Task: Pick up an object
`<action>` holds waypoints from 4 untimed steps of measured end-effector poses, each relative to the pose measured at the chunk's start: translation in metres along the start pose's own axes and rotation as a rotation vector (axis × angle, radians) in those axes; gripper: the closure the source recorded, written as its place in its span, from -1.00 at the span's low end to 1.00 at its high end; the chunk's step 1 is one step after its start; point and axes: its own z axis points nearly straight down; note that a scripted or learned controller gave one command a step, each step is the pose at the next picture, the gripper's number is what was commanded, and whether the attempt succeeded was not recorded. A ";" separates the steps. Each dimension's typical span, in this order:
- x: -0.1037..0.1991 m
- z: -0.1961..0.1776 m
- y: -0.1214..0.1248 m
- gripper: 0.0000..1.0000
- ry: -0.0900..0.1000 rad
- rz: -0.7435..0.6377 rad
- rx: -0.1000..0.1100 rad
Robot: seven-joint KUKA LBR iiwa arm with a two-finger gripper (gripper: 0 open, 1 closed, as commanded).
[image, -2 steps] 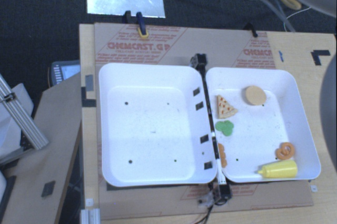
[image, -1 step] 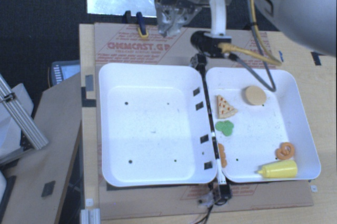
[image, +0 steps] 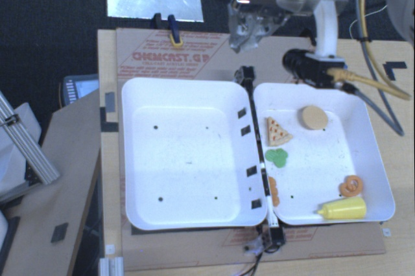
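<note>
bench (image: 162,48), gripper (image: 245,35) raised beyond bins

Left bin (image: 181,151) floor left open; right bin (image: 363,138) centre passable, toys kept along edges, one seemingly wedged at divider (image: 256,138).

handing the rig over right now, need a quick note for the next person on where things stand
Gripper: raised above the bench behind the bins, near the back end of the divider; nothing seen in it.
Right bin: tan round disc, pizza slice, green piece, pretzel, yellow bottle, and a small orange piece by the divider.
Done: nothing picked yet.
Left: descend into the right bin, grasp one item, lift it.
</note>
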 end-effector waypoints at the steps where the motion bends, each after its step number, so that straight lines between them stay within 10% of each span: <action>1: 0.055 0.122 -0.012 1.00 -0.006 -0.010 0.018; 2: 0.052 0.006 0.013 1.00 0.003 -0.006 -0.007; 4: 0.053 -0.010 0.013 1.00 0.001 -0.014 0.001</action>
